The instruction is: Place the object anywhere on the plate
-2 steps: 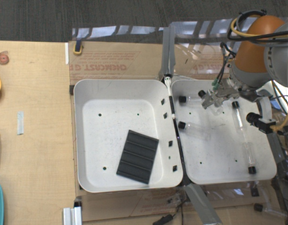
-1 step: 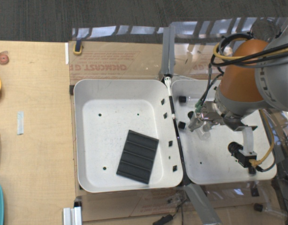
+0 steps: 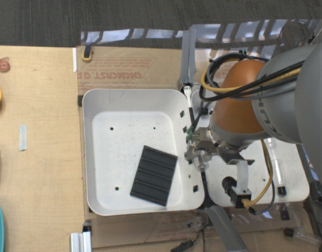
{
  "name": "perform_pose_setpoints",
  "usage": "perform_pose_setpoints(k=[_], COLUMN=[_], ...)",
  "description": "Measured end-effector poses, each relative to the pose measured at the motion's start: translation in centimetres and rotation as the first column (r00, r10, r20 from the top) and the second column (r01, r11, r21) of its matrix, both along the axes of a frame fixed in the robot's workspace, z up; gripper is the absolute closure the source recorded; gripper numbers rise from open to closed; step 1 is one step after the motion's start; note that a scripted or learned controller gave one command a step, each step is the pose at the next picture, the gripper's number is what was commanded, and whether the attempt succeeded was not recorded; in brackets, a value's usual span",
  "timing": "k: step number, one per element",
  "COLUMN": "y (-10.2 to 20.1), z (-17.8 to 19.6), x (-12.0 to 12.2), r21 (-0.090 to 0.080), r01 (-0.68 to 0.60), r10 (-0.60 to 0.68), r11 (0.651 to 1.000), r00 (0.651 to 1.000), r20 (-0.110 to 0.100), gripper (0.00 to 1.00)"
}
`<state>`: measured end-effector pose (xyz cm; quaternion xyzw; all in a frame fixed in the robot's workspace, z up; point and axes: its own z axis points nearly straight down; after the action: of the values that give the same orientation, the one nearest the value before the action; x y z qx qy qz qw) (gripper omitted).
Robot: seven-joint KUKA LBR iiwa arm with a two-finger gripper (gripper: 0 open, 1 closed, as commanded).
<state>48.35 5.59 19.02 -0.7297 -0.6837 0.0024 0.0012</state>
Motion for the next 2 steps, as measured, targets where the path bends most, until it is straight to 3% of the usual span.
perform_pose_setpoints(k=[1, 2], y=[9.2, 4.4], z=[0.0, 12.4], x=[1.0, -0.5], r21=[-0.004, -0.003], r01=[0.248, 0.215], r10=[-0.248, -0.215], r11=[0.969, 0.977], r00=[0.969, 0.977], r20=[0.001, 0.003], gripper=[1.0, 1.0])
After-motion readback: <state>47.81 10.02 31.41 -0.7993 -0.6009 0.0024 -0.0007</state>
